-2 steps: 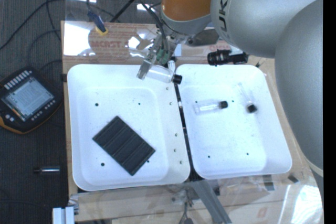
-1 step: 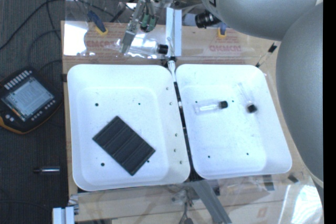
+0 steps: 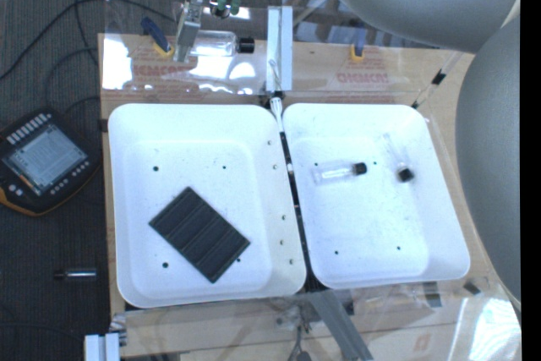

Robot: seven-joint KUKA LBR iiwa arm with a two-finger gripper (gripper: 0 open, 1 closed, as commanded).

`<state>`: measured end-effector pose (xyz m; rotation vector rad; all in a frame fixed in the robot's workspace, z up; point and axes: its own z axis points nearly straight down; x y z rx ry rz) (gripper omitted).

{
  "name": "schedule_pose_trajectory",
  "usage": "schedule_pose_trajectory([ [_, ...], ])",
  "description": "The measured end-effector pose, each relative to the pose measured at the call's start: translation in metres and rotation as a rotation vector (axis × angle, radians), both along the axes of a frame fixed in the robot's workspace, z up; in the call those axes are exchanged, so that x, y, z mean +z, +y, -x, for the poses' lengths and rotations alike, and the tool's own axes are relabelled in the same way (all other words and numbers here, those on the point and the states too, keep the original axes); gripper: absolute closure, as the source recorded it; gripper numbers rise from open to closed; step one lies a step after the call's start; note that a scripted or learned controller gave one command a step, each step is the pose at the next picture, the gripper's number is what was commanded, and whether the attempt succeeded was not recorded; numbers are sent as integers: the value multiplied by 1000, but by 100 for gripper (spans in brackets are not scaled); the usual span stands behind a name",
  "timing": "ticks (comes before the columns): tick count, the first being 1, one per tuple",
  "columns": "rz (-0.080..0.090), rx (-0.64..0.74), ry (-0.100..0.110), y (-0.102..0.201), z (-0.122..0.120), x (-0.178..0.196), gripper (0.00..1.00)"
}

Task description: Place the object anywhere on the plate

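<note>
Transport seemed to us the step in hand: the gripper [image 3: 184, 46] hung beyond the far rim of the left bin [image 3: 135, 139], with a clear vial [image 3: 213, 43] with a black cap lying crosswise right at its tip, but we could not tell how far it was open or whether it truly held the vial. The next move, we judged, called for carrying this smooth, round, slippery vial down to the plate [image 3: 199, 233], a dark, flat, ribbed rectangle lying slantwise in that bin
</note>
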<state>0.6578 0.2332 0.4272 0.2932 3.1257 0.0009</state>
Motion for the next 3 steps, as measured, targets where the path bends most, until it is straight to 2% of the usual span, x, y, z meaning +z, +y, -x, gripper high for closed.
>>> schedule_pose_trajectory([
  [1,0,423,2,1,88,6,100],
  [2,0,688,2,0,-12,-108,100],
  [3,-2,972,1,1,29,-75,100],
])
